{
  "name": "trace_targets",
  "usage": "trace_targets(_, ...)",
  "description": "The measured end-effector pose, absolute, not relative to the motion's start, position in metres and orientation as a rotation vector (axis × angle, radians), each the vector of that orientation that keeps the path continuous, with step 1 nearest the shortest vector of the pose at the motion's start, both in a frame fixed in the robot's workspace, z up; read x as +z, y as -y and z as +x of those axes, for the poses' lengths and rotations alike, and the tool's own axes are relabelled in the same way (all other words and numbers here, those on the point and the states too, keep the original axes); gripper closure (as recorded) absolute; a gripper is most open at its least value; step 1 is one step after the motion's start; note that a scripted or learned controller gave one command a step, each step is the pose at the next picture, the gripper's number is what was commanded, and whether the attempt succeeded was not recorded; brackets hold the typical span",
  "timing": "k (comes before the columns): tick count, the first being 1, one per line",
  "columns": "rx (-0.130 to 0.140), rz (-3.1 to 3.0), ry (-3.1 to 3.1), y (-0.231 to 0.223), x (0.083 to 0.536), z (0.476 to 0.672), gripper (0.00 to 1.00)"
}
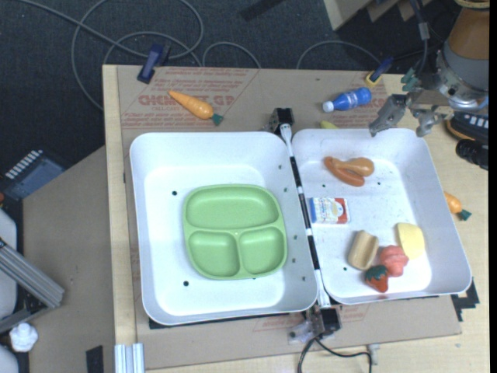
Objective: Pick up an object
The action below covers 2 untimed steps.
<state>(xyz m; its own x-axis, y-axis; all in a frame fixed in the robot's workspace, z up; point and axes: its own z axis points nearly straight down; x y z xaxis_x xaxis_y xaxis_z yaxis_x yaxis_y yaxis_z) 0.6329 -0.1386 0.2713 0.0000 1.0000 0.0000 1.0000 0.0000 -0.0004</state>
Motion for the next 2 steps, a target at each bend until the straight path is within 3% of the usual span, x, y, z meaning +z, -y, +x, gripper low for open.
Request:
trace_targets(1,0.004,-2.217,2.219,0.138,0.182,0.665,0.00)
trace_targets(2,-0.005,-2.224,2.227,0.124,0.094,0.656,0.00)
